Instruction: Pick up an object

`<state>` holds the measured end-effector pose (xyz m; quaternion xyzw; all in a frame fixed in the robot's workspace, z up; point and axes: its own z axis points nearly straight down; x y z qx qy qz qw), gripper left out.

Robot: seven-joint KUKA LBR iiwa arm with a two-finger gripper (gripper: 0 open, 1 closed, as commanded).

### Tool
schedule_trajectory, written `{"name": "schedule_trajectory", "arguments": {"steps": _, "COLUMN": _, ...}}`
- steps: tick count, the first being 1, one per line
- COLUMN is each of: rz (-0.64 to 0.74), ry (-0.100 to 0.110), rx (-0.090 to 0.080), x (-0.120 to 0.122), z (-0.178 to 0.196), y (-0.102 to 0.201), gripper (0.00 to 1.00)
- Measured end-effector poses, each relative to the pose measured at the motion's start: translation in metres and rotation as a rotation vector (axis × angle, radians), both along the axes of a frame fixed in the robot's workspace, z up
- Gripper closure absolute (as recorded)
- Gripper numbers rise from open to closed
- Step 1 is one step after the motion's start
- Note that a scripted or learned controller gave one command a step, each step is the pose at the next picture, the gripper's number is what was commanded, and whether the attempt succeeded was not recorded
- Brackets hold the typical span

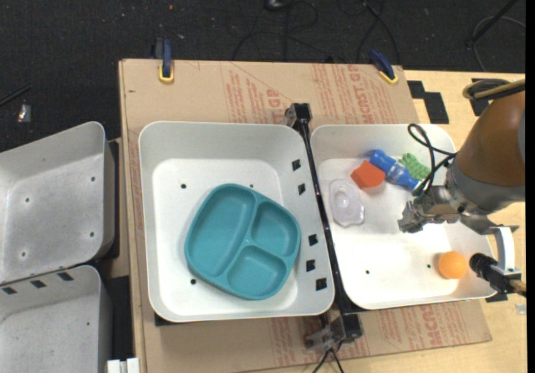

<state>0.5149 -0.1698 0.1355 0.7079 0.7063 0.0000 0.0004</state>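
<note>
I see my gripper [415, 219] low in the right bin [393, 279], but I cannot tell its state. An orange ball [452, 265] sits near it, and red upside-down letters I can't read mark the cardboard [251, 95].

Bright, even overhead light; white bins [159, 196] glare slightly, edges soft.

Counts on the bench
2 shallow white bins [159, 196]; 1 teal divided plastic tray [242, 241]; 1 orange ball [451, 265]; 1 red-orange block [367, 176]; 1 blue cylinder [391, 166]; 1 green studded toy [414, 166]; 1 clear plastic cup [345, 202].
</note>
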Motion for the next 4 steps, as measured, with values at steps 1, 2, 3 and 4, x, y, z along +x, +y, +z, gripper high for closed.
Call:
{"name": "schedule_trajectory", "arguments": {"steps": 1, "rz": 0.005, "ry": -0.005, "rx": -0.001, "x": -0.003, "z": 0.058, "y": 0.008, "gripper": 1.0}}
{"name": "schedule_trajectory", "arguments": {"steps": 2, "rz": 0.006, "ry": -0.007, "rx": -0.002, "x": 0.0, "z": 0.121, "y": 0.013, "gripper": 1.0}}
{"name": "schedule_trajectory", "arguments": {"steps": 3, "rz": 0.005, "ry": -0.002, "rx": -0.001, "x": 0.001, "z": 0.134, "y": 0.013, "gripper": 1.0}}
{"name": "schedule_trajectory", "arguments": {"steps": 4, "rz": 0.009, "ry": 0.001, "rx": 0.002, "x": -0.002, "z": 0.131, "y": 0.061, "gripper": 1.0}}
